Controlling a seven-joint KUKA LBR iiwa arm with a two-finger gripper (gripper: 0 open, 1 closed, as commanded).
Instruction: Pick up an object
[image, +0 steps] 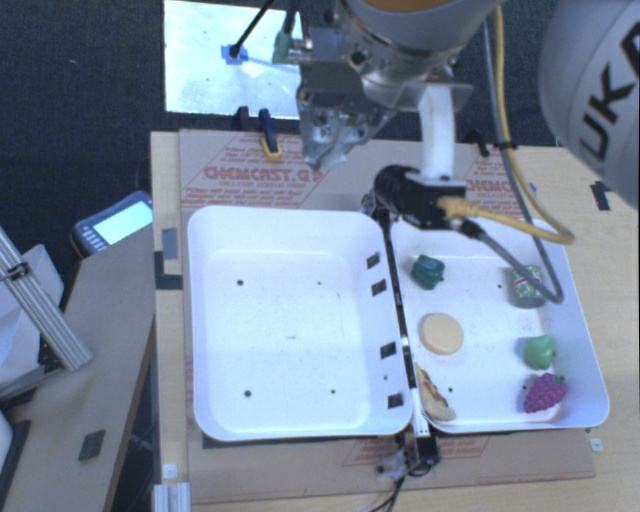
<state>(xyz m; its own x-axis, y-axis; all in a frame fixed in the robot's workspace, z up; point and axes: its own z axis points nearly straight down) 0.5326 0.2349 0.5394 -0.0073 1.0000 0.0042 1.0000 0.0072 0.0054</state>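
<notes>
Camera view: metallic gripper (325, 150) hangs above the bench; finger state cannot be told. Right bin (585, 385) holds a knobbly purple grape bunch (543, 393) and a flat tan disc (441, 334).

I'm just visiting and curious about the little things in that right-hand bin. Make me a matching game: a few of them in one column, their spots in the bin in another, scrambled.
Things:
1. purple grape bunch
2. dark green block
3. tan round disc
4. light green fruit

Places in the right bin:
A. far end, close to the divider between the bins
B. near right corner
C. right side, just beyond the grapes
D. about the middle, left of the light green fruit

Pairs: 1-B, 2-A, 3-D, 4-C
</notes>
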